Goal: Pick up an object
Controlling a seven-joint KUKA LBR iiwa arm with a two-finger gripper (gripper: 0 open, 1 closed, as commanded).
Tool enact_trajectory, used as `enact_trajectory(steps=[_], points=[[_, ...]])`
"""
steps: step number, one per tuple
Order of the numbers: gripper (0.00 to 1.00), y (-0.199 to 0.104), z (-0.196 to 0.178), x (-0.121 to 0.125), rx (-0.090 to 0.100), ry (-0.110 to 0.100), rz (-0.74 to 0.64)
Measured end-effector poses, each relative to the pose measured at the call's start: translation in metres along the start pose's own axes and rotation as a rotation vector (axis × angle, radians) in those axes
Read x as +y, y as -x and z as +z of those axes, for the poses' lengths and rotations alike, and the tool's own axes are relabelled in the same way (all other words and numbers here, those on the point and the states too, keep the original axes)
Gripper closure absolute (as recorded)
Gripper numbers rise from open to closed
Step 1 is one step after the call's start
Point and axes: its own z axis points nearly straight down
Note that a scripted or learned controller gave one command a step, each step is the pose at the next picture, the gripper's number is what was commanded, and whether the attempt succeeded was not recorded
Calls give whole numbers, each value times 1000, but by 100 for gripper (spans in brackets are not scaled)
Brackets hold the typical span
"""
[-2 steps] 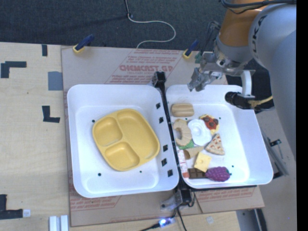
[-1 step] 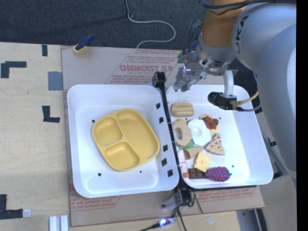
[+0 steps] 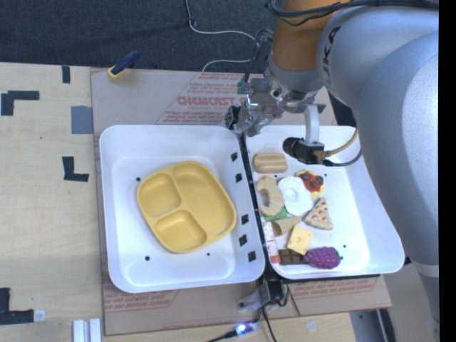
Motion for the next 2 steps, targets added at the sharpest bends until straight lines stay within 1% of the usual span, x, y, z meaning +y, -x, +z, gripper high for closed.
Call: enact_trajectory(steps=[1,2], points=[[100,-32,20,0,-2,-1,2],[100,-20,16,-4,-2,0,5]])
